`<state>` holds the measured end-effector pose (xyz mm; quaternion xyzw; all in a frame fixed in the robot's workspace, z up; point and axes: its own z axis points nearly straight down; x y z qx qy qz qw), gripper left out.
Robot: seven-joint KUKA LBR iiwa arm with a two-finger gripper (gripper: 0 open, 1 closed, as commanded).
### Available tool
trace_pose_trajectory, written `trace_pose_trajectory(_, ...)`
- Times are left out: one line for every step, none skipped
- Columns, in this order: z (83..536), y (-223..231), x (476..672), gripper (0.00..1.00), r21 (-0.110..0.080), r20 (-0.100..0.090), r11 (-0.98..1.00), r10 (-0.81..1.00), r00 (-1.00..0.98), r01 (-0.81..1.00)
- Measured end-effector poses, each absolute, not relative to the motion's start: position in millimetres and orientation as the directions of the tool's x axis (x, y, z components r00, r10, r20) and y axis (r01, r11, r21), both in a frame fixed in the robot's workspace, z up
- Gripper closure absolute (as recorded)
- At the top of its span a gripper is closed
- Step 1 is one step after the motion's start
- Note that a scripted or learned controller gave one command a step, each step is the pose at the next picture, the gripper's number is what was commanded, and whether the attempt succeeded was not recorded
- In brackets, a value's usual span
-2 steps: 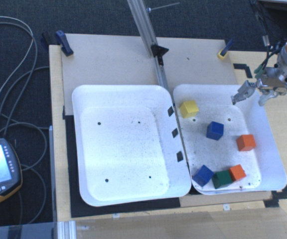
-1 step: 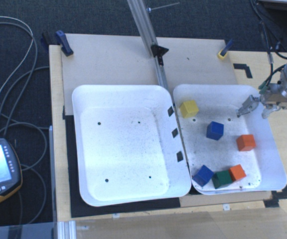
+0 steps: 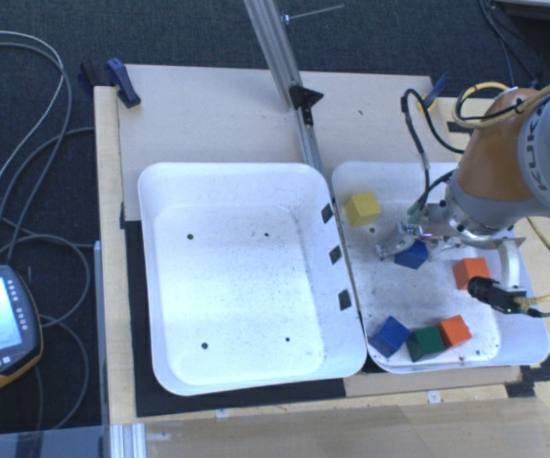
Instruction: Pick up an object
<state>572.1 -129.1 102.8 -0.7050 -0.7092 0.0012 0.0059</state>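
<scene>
Arm (image 3: 514, 160) reaches in from right over right bin (image 3: 533, 346). Gripper (image 3: 407, 241) low over blue block (image 3: 412, 255), touching or just above it; grip state cannot tell. Yellow block (image 3: 362, 208) near, toward bin's back. Orange block (image 3: 470, 272) right of gripper. At front edge: blue cube (image 3: 389, 336), green block (image 3: 426, 342), orange cube (image 3: 455, 330) clustered. Left bin (image 3: 160, 189) alongside.

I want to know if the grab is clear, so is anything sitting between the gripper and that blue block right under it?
Nothing visible does. The gripper is right at the blue block in the right bin. The yellow block sits apart toward the other bin, and the orange block lies apart on the other side.
</scene>
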Motion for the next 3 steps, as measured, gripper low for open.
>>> trace_pose_trajectory(119,-134,574.6,1.00,0.002,0.001,0.001,1.000,-0.001,1.000)
trace_pose_trajectory(204,-62,567.2,1.00,0.009,0.003,0.009,1.000,-0.009,1.000)
trace_pose_trajectory(199,19,568.9,1.00,0.000,0.004,0.010,1.000,-0.010,1.000)
